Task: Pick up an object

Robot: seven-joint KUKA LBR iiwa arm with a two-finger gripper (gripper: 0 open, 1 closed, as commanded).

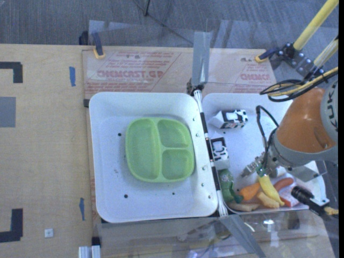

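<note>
gripper point(262, 168) low in right bin point(244, 136) | above banana point(267, 190) (touching?) | opening: cannot tell

Toy food heap point(262, 193) crowding right bin's point(244, 102) near corner, far half mostly open

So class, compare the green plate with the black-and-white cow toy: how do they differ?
The plate is plain green; the cow is black and white. The plate is far larger. The plate lies in the left bin, the cow in the right bin. Both rest untouched on white bin floors.
</note>
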